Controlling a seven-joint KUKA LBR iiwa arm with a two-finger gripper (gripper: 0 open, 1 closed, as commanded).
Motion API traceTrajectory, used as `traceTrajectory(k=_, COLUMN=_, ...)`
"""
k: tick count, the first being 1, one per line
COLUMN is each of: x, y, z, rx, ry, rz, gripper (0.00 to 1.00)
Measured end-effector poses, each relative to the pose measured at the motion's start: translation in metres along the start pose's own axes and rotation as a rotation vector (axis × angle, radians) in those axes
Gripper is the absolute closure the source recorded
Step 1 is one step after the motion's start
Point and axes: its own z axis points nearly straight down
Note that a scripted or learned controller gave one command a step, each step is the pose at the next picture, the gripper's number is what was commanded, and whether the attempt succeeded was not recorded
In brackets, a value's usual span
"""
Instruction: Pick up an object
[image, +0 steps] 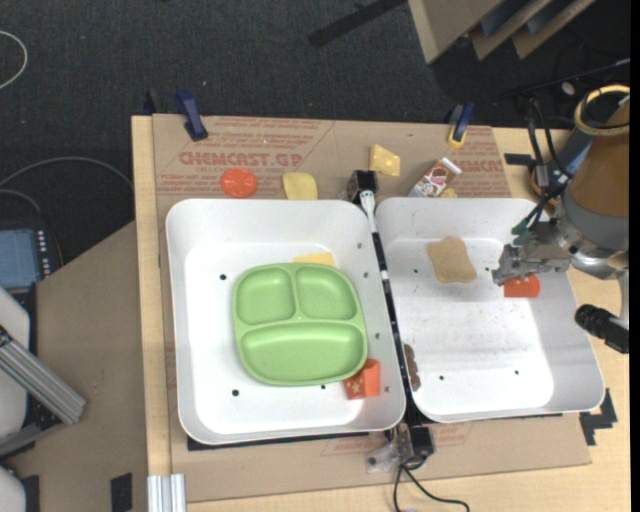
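Left white shallow bin (195, 330): green three-compartment plastic plate (298, 324) at centre, pale yellow flat piece (315, 259) tucked at its far edge, small orange block (364, 380) touching its near right corner. Right white shallow bin (480, 385): tan flat bread-like slice (452, 261) toward the far side, small orange-red block (521, 287) to its right, directly beneath the grey two-finger gripper (518, 266). Fingers lowered right at that block; opening width and any grip impossible to tell.
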Motion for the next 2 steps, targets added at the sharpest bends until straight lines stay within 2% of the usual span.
traceTrajectory(k=1, x=0.03, y=0.089, z=-0.008, rx=-0.001, ry=0.004, rz=-0.012, gripper=1.0)
traceTrajectory(k=2, x=0.113, y=0.012, z=-0.013, rx=0.015, ry=0.01, rz=-0.011, gripper=1.0)
